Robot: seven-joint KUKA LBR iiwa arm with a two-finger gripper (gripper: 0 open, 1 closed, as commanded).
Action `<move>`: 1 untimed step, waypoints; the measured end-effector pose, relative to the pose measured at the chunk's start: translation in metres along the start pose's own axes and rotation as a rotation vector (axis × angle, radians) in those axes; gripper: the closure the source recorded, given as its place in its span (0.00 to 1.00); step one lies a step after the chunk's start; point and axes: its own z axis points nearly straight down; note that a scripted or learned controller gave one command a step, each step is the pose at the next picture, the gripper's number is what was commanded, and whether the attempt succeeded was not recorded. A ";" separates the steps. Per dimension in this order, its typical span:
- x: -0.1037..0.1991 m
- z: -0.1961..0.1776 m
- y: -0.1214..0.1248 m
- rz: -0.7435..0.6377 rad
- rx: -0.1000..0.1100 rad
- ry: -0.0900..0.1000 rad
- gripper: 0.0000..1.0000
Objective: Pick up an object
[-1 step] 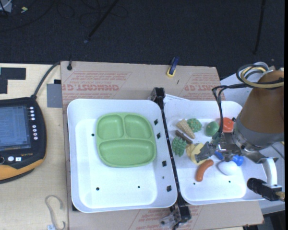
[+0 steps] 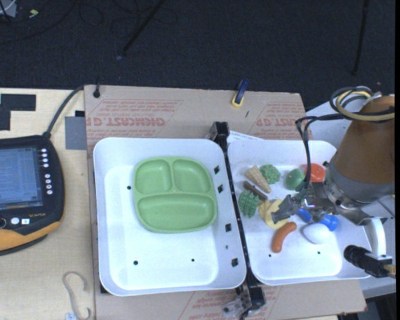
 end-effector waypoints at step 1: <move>0.010 0.052 0.002 -0.002 0.005 0.002 0.00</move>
